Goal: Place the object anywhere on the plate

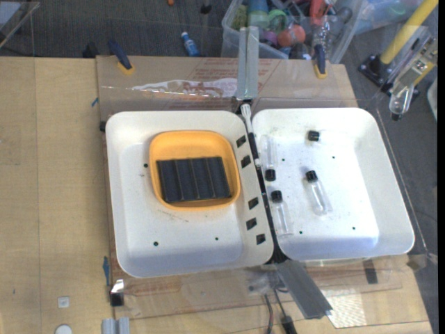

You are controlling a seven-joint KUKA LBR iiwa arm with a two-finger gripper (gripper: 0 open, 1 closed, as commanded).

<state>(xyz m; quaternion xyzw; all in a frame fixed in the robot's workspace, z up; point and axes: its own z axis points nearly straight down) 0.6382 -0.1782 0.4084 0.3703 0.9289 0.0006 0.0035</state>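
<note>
**Already on the plate: the black block**

Right now, a flat black block with ridges is seen lying on a rounded orange plastic plate. The block is laid near the middle of the plate, a bit toward the near edge, and it is flat, not tipped. The plate is set inside the shallow white bin on the left.

In the shallow white bin on the right, small things are scattered. A clear little tube with a black cap is found near the middle. Another clear tube with a black cap is laid close to the wall between the bins. A tiny black cap is seen farther back, well apart from both tubes.

Both bins are held up by a light wooden bench. Behind them, a clear plastic box full of bright toys is kept.
</note>
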